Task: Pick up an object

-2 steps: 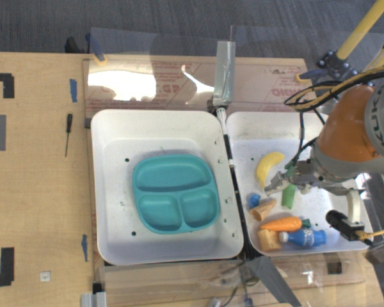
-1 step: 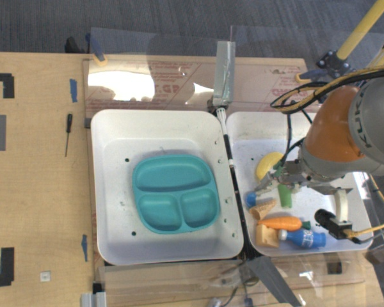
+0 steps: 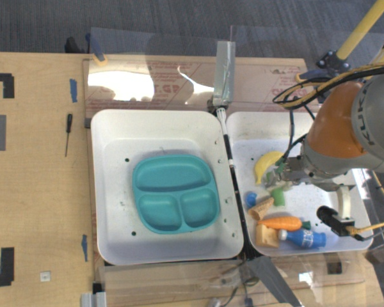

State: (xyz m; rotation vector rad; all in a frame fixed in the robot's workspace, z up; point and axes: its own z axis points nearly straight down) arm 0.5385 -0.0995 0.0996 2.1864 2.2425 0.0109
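Observation:
The right bin (image 3: 256,136) holds a small pile of toy food: a yellow banana (image 3: 267,164), a green block (image 3: 279,196), a blue piece (image 3: 250,199), a tan piece (image 3: 263,207), an orange carrot (image 3: 281,223), a tan block (image 3: 266,236) and a blue bottle (image 3: 306,238). My gripper (image 3: 283,174) hangs low over the right bin, just right of the banana and above the green block. Nothing is visible between its fingers, and the wrist hides how they stand.
The left bin (image 3: 109,139) holds a teal divided plate (image 3: 175,193). A metal divider post (image 3: 223,75) rises behind the seam between the bins. A screwdriver (image 3: 68,132) lies on the wooden bench to the left. The arm covers the right bin's right half.

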